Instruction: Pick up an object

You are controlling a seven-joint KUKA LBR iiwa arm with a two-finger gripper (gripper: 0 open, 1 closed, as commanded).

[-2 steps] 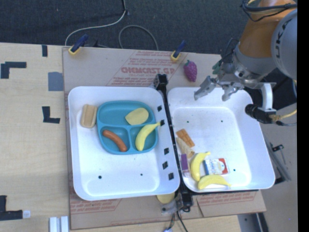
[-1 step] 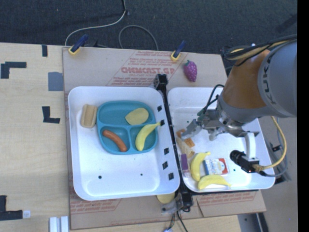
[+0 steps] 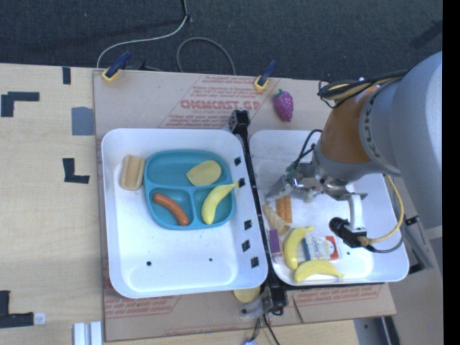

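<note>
My gripper [image 3: 287, 187] hangs low over the left part of the right bin [image 3: 381, 264], below the orange band of the arm [image 3: 345, 135]. Just under it lies a small orange-tan block [image 3: 284, 208]. Nearer the front of that bin are a yellow banana [image 3: 293, 244], a second banana [image 3: 318, 269], a red and white packet [image 3: 320, 249] and a thin purple stick [image 3: 274, 241]. Nothing shows as held.
The left bin [image 3: 180, 272] holds a blue divided tray [image 3: 159, 175] with a sausage [image 3: 171, 208], a banana [image 3: 214, 201] and a yellow slice [image 3: 203, 172]; a bread piece [image 3: 131, 172] lies beside it. A purple berry toy [image 3: 284, 105] sits behind the right bin.
</note>
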